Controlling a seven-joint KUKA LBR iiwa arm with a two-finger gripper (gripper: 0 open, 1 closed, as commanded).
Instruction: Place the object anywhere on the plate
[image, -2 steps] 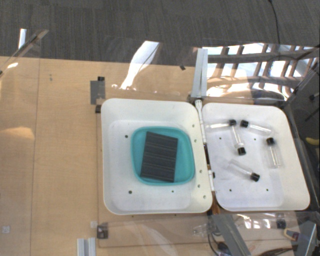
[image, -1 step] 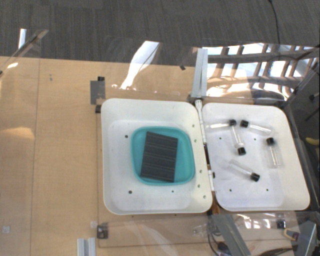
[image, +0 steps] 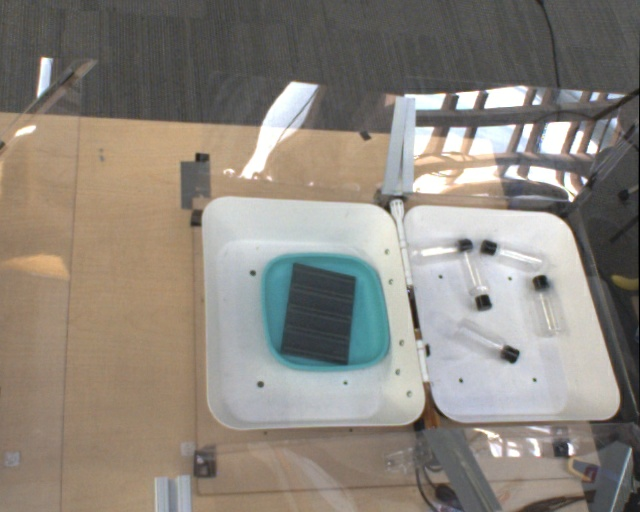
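Observation:
A teal square plate (image: 325, 312) with rounded corners lies in the middle of the left white bin (image: 232, 300). A dark grey ribbed rectangular block (image: 319, 314) rests flat on the plate, turned slightly clockwise and lying within the plate's rim. In the right white bin (image: 580, 380), several clear plastic vials with black caps lie scattered on their sides, among them one (image: 472, 275) near the bin's middle and one (image: 489, 343) lower down.
The two bins meet along a central seam (image: 408, 300) on a wooden bench. A metal frame (image: 520, 130) with bright reflections stands behind the right bin. Brackets and cables (image: 450, 480) sit at the bench's front edge.

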